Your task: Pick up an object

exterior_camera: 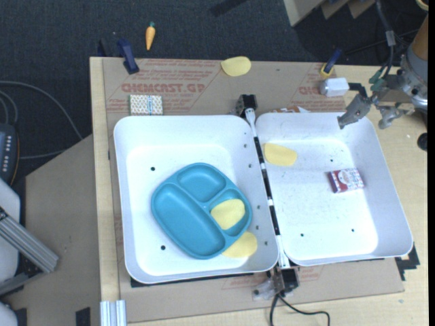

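Note:
My gripper [370, 116] hovers over the far right corner of the right bin [380, 240], its two fingers spread open with nothing between them. In that bin lie a small red and white packet [344, 180] near the middle and a yellow piece [279, 155] by the left wall. The left bin [136, 148] holds a blue divided tray [187, 212]. One yellow piece [228, 212] rests in a tray compartment, and another [240, 245] lies against the tray's near edge. The packet is well below and left of the gripper.
On the bench behind the bins lie a yellow piece [236, 66], a patterned packet [146, 104], a blue clamp [126, 56], a white block [334, 85] and a blue clip [331, 61]. A small carrot [150, 36] lies on the dark floor beyond.

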